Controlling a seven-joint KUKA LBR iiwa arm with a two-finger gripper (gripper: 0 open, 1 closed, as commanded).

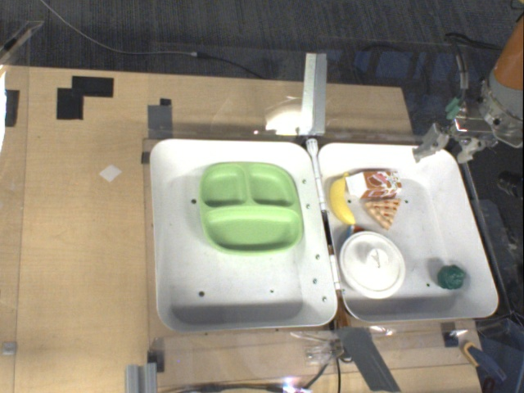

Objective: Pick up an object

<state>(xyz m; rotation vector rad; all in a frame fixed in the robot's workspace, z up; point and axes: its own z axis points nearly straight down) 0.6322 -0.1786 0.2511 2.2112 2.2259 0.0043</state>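
Dark carpet runs behind a pale wooden counter (74, 244) that bears two shallow white bins side by side. At the upper right, the gripper (449, 137) hangs over the far right corner of the right bin (475, 244), at the end of the grey arm (503, 97) that reaches in from the right. Nothing sits between its fingers, and whether they are spread or closed cannot be told from this angle.

Below and left of the gripper, in the right bin, a packet with a red and white print (377, 183) lies beside a waffle-patterned wedge (383, 211); the two touch. Just left of them a yellow banana (341, 201) lies along the bin's left wall. Nearer the front, a round white lid or bowl (372, 262) rests just below the banana and wedge. A small dark green object (450, 277) sits apart in the near right corner.

Across the divider, the left bin (176, 293) carries a green three-compartment tray (250, 205), lying flat near its middle.
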